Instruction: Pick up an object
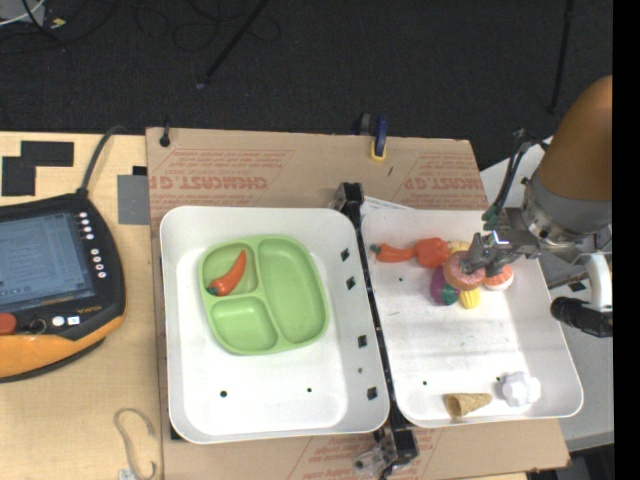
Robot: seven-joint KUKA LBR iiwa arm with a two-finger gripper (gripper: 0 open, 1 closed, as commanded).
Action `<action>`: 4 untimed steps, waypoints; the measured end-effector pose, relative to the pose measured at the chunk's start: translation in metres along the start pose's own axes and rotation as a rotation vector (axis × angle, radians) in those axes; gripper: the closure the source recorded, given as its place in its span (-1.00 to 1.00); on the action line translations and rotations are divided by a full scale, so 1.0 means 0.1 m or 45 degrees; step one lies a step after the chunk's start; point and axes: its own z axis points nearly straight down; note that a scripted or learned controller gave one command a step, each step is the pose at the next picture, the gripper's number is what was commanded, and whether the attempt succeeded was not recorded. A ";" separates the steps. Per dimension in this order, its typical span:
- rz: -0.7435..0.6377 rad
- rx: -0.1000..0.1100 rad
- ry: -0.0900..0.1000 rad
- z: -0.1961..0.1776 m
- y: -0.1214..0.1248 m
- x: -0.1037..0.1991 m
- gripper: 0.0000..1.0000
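Left bin [190,388]: white, shallow, on the desk [130,168]; holds a green divided plate [265,295] toward its far left part; a small red-orange chilli [229,272] lies tilted in the plate's far left compartment; the other two compartments show bare green.

Right bin [540,358]: white, shallow, touching the left bin along a dark centre seam; contents as follows.
- Orange carrot-like toy [412,252], lying flat near the far edge, toward the seam.
- Cluster of small toys just beside it: a purple piece [439,289], a pink ring-shaped piece [463,271], a yellow piece [470,299]; they touch or overlap one another; exact shapes too small to tell.
- Tan cone [467,403] lying on its side at the near edge.
- Crumpled white object [516,389] just beside the cone, in the near right corner.

My gripper [490,253]: over the far right part of the right bin, directly above the pink and yellow cluster; whether it stands parted or closed I cannot tell; nothing seen held.

Outside the bins: brown cardboard sheet [260,173] beneath both; a pendant with screen [50,278] at the desk's left edge.
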 end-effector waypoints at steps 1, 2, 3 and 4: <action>-0.003 0.000 0.000 0.10 0.22 0.42 1.00; -0.005 -0.002 0.001 -0.10 0.47 0.83 1.00; 0.000 0.004 -0.001 -0.01 0.36 0.75 1.00; -0.002 0.002 -0.001 -0.03 0.37 0.75 1.00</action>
